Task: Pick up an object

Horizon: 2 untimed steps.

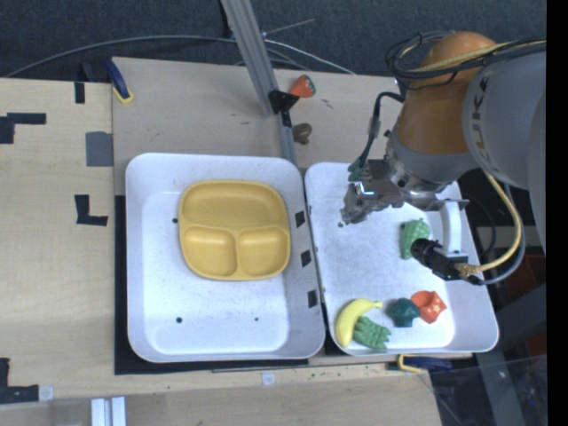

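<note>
Down at the near edge of the right bin (330, 264) lies a yellow banana (350, 316). It curves up beside a green bumpy toy (372, 334), and the two touch. Next to them, along the same near edge, sits a dark teal toy (403, 311), and right beside that is an orange-red toy (429, 305). These four things bunch together in the near right part of that bin. One more green toy (413, 237) sits farther back by the right wall of the bin, close to a black part of the arm.

Over the far left part of the right bin hangs the end effector (353, 211). It is dark and small, and I cannot tell if it is apart or together. No toy sits between its tips that I can see. It is well apart from the banana and the other toys.

On the other side is the left bin (142, 264). It holds a yellow plate (234, 229) with three sections, lying flat in the far half of the bin.

Both bins rest side by side on the counter (177, 105). Past the bins, near the far edge of the counter, there is a small orange thing (303, 85) and a small brown thing (303, 133) next to a grey pole (250, 38).
</note>
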Tool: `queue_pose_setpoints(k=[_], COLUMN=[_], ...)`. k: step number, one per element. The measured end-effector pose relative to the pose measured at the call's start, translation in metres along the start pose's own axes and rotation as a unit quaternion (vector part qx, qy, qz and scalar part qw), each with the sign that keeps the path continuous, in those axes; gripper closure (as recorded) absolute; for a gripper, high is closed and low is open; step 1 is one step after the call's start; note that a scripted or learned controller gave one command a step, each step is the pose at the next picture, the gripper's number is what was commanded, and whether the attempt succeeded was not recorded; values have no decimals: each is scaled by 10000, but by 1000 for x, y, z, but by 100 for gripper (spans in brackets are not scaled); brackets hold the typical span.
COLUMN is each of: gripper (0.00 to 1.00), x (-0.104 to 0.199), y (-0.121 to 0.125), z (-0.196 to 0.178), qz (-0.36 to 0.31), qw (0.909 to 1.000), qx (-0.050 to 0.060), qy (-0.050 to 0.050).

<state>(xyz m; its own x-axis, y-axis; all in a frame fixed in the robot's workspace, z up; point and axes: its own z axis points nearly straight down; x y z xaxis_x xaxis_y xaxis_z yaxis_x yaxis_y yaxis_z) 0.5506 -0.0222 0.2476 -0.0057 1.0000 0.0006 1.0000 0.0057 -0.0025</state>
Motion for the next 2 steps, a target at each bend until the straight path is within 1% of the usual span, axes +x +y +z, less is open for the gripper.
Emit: queue_pose_setpoints(k=[2], gripper=[100], x=[99], y=[52], z=[27], qz=[-6], qw=[10000], qx=[-5], qy=[2])
